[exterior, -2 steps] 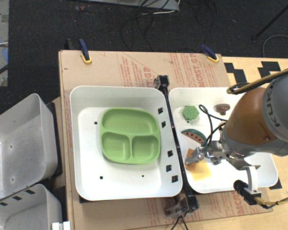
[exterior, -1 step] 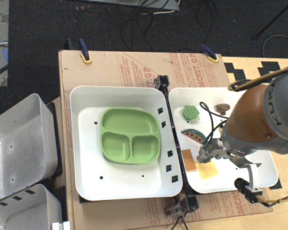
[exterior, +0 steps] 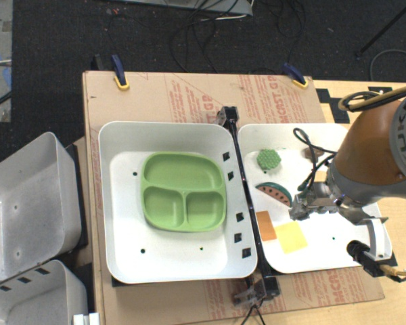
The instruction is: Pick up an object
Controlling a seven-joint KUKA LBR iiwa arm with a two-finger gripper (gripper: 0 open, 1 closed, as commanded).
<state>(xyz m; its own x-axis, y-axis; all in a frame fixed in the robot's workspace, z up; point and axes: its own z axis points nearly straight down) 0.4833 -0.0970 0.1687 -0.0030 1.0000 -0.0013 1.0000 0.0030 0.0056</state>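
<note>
Watermelon slice (exterior: pixel 274 193) lies in the right bin (exterior: pixel 338 259), just beside the gripper (exterior: pixel 303 207), whose state cannot be told; it should be centred over the slice before descent.

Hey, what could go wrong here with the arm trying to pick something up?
The gripper hovers between the watermelon slice and the yellow square, so it may close on neither. The yellow square and the orange piece lie flat and touching, so the fingers could slide over them or push both against the right bin.
</note>
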